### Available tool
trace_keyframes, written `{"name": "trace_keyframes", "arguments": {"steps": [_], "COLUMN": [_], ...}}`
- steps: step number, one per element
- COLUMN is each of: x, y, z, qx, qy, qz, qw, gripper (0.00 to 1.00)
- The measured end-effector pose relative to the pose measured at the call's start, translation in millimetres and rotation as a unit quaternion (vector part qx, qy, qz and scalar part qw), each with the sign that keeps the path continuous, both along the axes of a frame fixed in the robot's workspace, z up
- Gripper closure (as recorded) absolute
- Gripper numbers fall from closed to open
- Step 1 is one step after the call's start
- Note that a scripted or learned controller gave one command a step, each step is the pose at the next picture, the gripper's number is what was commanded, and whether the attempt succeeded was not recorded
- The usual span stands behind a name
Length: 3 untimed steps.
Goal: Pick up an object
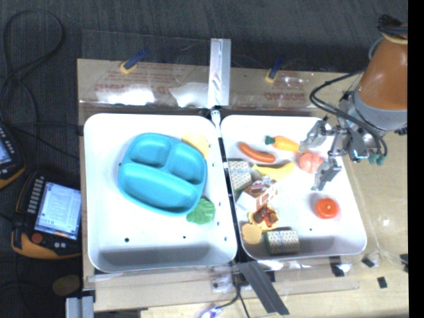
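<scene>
Where the right bin [358, 240] nears the frame's right edge, a pink-orange round toy [309, 161] sits between the spread fingers [326, 175] of the gripper [319, 156], not clearly pinched. Below it lies an orange-red disc [326, 208]. Leftward are a carrot [283, 142], sausage [256, 153] and banana [276, 169]. A blue divided plate [162, 172] fills the left bin [99, 244].

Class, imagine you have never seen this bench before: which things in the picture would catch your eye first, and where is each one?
The big blue divided plate dominates the left bin. The right bin holds a bright cluster of toy food along its left and upper parts, with a carrot, a sausage and a banana. At the right, the arm's orange band stands out, and the gripper hangs over a pinkish round piece.
</scene>
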<state>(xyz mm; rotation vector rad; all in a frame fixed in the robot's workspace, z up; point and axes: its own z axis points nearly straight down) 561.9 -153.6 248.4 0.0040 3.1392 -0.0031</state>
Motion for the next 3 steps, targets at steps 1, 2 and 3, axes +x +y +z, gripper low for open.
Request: {"name": "trace_keyframes", "arguments": {"steps": [1, 2, 3], "x": [25.5, -67.7, 2.1], "y": [9.8, -70.7, -69.6], "z": [-158.0, -126.0, -139.8], "qx": [0.0001, 0.0001, 0.0], "qy": [-0.006, 0.0, 0.0], "qz": [-0.095, -0.136, -0.111], "qw": [0.9954, 0.9907, 0.9938], "gripper": [0.0, 0.0, 0.0]}}
